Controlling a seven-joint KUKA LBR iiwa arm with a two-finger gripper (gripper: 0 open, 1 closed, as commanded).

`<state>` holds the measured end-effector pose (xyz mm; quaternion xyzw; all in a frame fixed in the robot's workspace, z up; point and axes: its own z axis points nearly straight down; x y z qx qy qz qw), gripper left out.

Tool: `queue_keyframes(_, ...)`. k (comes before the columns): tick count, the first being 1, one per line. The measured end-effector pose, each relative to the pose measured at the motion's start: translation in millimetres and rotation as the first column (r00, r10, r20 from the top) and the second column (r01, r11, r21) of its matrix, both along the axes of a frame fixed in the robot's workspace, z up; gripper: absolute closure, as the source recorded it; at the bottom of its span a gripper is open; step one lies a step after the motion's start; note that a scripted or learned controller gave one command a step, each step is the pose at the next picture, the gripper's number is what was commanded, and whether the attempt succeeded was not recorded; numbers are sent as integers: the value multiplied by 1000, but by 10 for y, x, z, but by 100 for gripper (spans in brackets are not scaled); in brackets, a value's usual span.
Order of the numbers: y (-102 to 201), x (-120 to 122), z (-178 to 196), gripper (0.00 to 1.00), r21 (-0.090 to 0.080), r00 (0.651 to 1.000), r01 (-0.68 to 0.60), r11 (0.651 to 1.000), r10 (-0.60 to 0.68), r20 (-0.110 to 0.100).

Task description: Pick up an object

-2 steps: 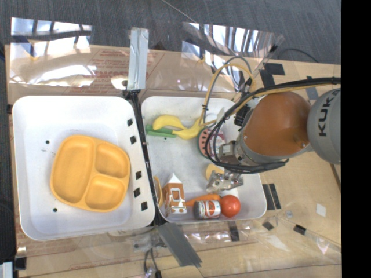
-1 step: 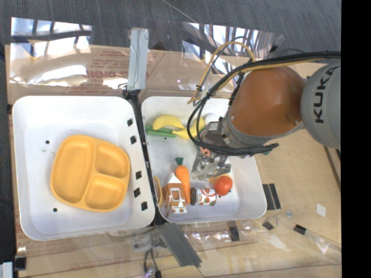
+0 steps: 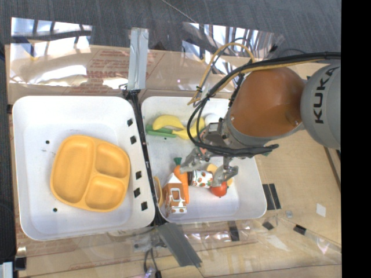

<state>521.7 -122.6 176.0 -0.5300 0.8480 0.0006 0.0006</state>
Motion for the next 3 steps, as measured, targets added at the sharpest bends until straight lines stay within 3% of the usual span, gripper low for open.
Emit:
queue_keyframes(1,-26,-371,-578,0,-4,1000,14,1000,-13,23)
queue_keyframes(2,-72,640,-670,0,-7,998,-63,998,64,30)
queue_keyframes(3,12,350,-651,0,-9,999,0,1000,1,49)
